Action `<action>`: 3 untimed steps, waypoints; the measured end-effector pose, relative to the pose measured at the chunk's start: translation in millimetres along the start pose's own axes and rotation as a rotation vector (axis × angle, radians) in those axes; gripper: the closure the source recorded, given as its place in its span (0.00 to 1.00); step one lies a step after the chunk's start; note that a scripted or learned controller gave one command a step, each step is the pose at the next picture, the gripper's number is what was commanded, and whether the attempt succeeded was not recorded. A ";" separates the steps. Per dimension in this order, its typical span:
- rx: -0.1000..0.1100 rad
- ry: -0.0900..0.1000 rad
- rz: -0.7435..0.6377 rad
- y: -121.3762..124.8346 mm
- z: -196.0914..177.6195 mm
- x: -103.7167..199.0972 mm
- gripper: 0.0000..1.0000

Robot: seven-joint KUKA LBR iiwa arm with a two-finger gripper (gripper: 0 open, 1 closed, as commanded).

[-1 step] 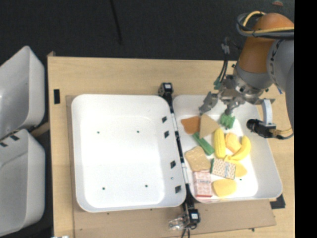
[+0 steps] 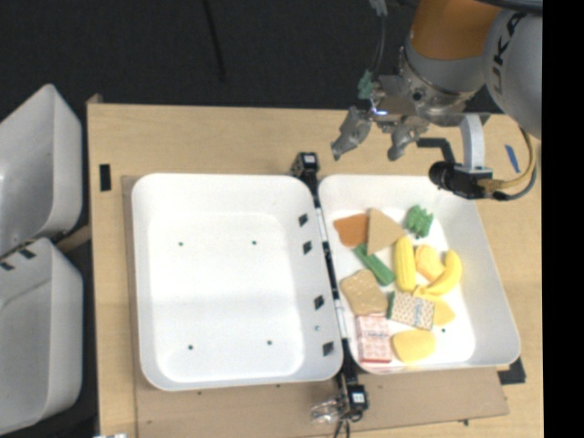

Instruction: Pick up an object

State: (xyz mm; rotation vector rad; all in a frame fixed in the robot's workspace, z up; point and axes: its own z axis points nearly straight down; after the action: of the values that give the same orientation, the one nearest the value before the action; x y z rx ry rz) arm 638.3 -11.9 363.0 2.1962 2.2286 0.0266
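My gripper [image 2: 374,142] hangs open above the far edge of the right bin [image 2: 488,313], with nothing between its fingers. The right bin holds several toy food items: an orange slice-shaped piece [image 2: 349,230], a tan wedge [image 2: 383,230], a green broccoli-like piece [image 2: 419,220], a green stick [image 2: 373,265], a yellow corn cob [image 2: 405,263], a banana [image 2: 444,275], a round cracker [image 2: 363,291], a patterned square packet [image 2: 412,310], a pink-white box [image 2: 372,339] and a yellow lump [image 2: 412,345]. The gripper is high above and behind all of them.
The left bin [image 2: 224,276] sits beside the right one, with a black clip-lined seam [image 2: 321,263] between them. White chair-like shapes [image 2: 32,245] stand off the bench at the left. A black cable plug [image 2: 461,179] hangs by the arm at the right bin's far edge.
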 end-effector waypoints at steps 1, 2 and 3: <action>0.016 -0.006 0.008 -1.2 0.5 -8.9 1.00; 0.015 -0.004 0.013 19.9 -39.9 -26.6 1.00; 0.015 -0.008 0.017 52.6 -56.2 -67.1 1.00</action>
State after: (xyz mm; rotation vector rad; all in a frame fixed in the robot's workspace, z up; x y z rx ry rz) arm 690.7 -78.4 420.1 2.2195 2.2131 0.0014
